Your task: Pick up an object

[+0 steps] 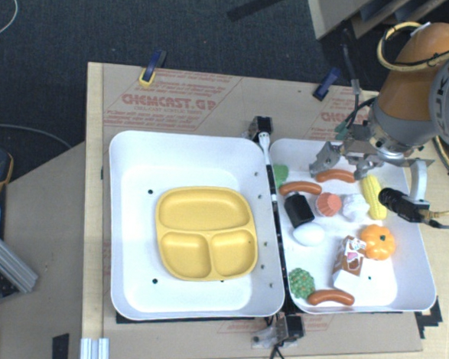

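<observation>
The right bin (416,261) holds several toy foods. My gripper (341,163) hangs over its far edge with its fingers (322,162) spread open, just above and behind a red sausage (337,176). Nothing is held between them. A second sausage (300,189) lies to the left of the first, and a yellow corn cob (371,197) lies to its right. Below them sit a black block (299,210), a salmon round piece (330,204), a white egg (309,234) and an orange pumpkin (377,242).
The left bin (130,207) holds a yellow divided tray (205,231). Near the right bin's front lie a broccoli (302,281), a third sausage (331,298) and a small printed box (351,257). A green piece (280,173) sits by the wall between the two bins.
</observation>
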You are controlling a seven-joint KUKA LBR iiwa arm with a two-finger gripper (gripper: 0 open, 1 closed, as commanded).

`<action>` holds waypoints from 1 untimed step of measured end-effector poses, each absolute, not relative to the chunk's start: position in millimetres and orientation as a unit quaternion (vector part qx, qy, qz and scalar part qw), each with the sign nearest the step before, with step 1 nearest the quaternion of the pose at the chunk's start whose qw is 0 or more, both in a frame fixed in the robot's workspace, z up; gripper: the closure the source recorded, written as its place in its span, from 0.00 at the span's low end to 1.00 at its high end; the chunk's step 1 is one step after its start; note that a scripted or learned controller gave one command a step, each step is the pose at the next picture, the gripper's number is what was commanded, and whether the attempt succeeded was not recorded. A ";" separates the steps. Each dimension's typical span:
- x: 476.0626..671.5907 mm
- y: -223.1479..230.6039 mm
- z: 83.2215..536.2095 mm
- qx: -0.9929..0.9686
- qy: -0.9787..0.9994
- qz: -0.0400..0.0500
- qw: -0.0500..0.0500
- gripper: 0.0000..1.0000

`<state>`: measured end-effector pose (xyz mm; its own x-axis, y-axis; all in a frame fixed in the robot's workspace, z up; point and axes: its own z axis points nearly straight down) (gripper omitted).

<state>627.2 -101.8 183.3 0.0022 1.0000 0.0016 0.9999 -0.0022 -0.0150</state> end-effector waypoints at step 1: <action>630.4 -101.8 191.1 -0.707 -0.707 0.000 0.000 0.00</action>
<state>630.4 -101.8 191.1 0.0000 1.0000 0.0002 1.0000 0.0000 -0.0010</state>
